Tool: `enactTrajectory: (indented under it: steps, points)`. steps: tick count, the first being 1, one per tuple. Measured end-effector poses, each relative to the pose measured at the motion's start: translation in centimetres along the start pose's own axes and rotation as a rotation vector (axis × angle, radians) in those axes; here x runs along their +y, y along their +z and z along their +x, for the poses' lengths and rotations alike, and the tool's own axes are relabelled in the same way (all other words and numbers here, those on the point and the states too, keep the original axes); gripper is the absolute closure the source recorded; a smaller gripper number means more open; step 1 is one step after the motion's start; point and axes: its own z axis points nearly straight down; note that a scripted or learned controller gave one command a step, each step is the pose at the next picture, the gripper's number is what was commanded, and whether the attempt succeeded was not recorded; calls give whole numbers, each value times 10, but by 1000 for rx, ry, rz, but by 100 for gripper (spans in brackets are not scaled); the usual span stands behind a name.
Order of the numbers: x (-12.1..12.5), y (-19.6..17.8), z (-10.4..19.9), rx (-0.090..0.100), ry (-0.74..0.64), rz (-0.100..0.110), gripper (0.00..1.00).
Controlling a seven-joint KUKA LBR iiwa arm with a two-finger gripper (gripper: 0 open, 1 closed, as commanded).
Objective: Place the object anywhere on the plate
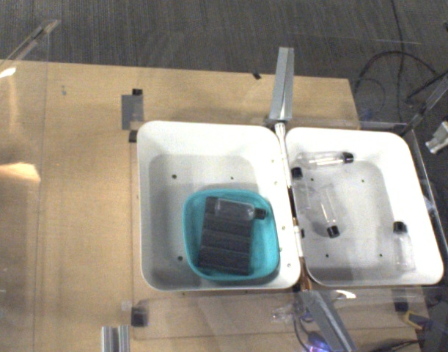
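1. Grey bracket (pixel 322 321) at the near bench (pixel 62 233) edge, between the bins.
2. Tool: grasp state cannot be told.
3. Right bin (pixel 421 196), on the arm's entry side: three clear vials, well apart; rear vial (pixel 325 158) lies crosswise.
4. Left bin (pixel 154 196): teal plate (pixel 193 226) bearing a dark block (pixel 225 244).
5. Capped vial (pixel 234 210) lies crosswise on the block, over the plate; placement is judged done. Open room remains along the plate's near rim.

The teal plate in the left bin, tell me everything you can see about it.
The teal plate is a shallow, square dish with rounded corners, plastic-looking, lying flat toward the near right of the left white bin. A dark ribbed block rests on it, and a clear bottle with a black cap lies across the block's far end.
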Motion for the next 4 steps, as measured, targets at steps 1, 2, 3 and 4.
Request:
enactTrajectory:
  steps: [1,2,3,4]
  points:
    - [-4,-61,1,-5,-201,-4,100]
    - [51,-33,-22,-2,-319,-3,100]
    - [58,-60,-26,-4,-428,-4,100]
    - [94,-13,-41,0,-491,-1,100]
